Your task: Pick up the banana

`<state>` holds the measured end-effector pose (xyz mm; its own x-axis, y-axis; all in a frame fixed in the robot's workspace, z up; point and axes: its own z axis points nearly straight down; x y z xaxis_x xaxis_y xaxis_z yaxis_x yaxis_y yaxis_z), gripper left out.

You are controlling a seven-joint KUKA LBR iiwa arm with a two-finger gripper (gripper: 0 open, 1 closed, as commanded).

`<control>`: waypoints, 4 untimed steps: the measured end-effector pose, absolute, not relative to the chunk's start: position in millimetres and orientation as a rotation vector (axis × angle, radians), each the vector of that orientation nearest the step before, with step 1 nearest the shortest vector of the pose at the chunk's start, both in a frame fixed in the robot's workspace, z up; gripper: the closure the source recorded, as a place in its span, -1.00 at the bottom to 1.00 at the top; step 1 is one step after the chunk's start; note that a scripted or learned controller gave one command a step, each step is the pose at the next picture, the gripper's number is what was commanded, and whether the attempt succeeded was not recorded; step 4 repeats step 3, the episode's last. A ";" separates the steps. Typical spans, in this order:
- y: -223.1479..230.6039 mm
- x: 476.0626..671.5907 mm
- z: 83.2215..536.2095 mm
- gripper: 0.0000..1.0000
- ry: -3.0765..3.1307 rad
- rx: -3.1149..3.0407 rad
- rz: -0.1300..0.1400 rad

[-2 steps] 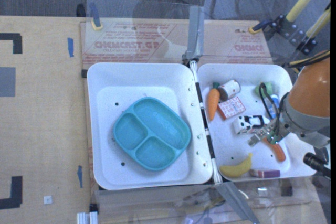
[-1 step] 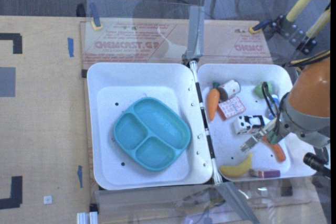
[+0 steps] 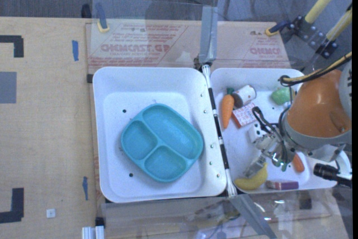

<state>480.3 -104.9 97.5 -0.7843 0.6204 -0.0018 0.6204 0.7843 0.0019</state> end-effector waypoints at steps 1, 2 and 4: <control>-109.3 483.6 88.9 -1.00 2.914 1.157 0.007; -111.9 487.9 100.7 1.00 2.895 1.154 0.007; -112.0 487.8 100.7 -1.00 2.895 1.155 0.007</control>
